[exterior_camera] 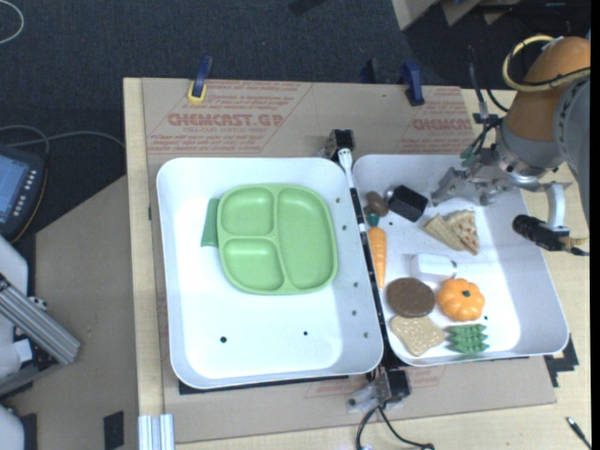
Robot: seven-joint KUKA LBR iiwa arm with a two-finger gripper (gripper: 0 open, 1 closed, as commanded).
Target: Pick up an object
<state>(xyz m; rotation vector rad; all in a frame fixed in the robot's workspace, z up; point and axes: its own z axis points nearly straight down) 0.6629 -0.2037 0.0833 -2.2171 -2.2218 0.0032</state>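
The right bin (534, 279) holds several toy foods: an orange carrot (376, 253) by its left wall, a small black block (409, 202), a tan pizza slice (455, 230), a white block (433, 264), a brown round patty (411, 296), an orange pumpkin (461, 299), a slice of toast (418, 334) and green pea pods (468, 338). My gripper (466, 187) hangs over the bin's far side, just above the pizza slice and right of the black block. Its fingers are spread open with nothing between them.
A green divided plate (277, 237) lies in the left bin (187, 326). A small brown piece (376, 201) sits near the carrot's top. The grey arm with its orange band (553, 64) reaches in at the upper right. Clamps hold the cardboard's far edge.
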